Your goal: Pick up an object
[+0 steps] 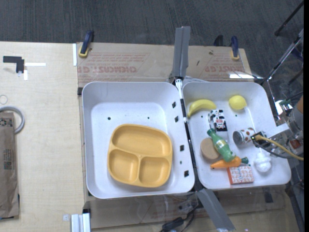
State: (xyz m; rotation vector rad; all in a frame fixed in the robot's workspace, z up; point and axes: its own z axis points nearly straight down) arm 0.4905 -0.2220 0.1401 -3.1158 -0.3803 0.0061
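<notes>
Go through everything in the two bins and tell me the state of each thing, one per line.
yellow divided plate: right way up in the left bin, nothing in its compartments
banana: lying flat in the right bin
lemon: loose near the back wall
green bottle: on its side, overlapping the brown disc
carrot: lying flat
small can: tipped on its side
red card: flat
white ball: resting near the front right corner

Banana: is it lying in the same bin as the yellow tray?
No, the banana lies in the right bin, while the yellow tray sits in the left bin.
</notes>
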